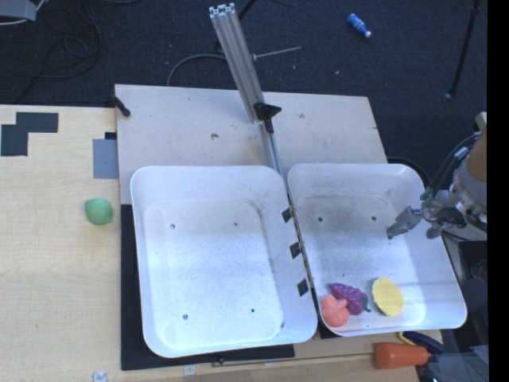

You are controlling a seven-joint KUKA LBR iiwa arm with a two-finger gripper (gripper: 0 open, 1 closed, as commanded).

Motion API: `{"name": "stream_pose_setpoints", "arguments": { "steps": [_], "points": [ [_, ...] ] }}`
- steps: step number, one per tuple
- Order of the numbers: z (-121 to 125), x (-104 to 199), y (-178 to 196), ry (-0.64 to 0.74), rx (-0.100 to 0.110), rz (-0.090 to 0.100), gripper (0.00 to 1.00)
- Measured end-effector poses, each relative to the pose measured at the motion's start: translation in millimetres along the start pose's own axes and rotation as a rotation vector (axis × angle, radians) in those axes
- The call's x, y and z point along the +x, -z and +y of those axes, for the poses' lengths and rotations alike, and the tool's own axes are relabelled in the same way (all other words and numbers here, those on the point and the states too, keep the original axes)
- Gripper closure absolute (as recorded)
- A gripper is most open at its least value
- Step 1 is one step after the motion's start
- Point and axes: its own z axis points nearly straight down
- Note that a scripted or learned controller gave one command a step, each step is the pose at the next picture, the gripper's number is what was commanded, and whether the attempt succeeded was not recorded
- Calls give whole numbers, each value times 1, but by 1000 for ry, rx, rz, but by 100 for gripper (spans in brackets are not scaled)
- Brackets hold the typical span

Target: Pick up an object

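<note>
A: Which step is this?

B: The approach, I'd judge. The gripper (406,223) hangs over the right bin (350,183), at its right wall, with nothing between its fingers; whether they are spread or closed I cannot tell.

A: And the things to pick?

B: 3 lie along that bin's near wall: an orange piece (335,311), purple grapes (349,295) touching it, and a yellow piece (388,296) just beside the grapes.

A: Next?

B: Probably travel toward that near wall, then descend over 1, likely the yellow piece.
</note>
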Motion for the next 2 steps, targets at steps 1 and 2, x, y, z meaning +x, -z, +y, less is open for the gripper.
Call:
{"name": "stream_pose_setpoints", "arguments": {
  "steps": [1, 2],
  "points": [
    [-8, -4, -58, 0, 1, 0, 0],
    [-7, -4, -101, 0, -3, -1, 0]
  ]
}}
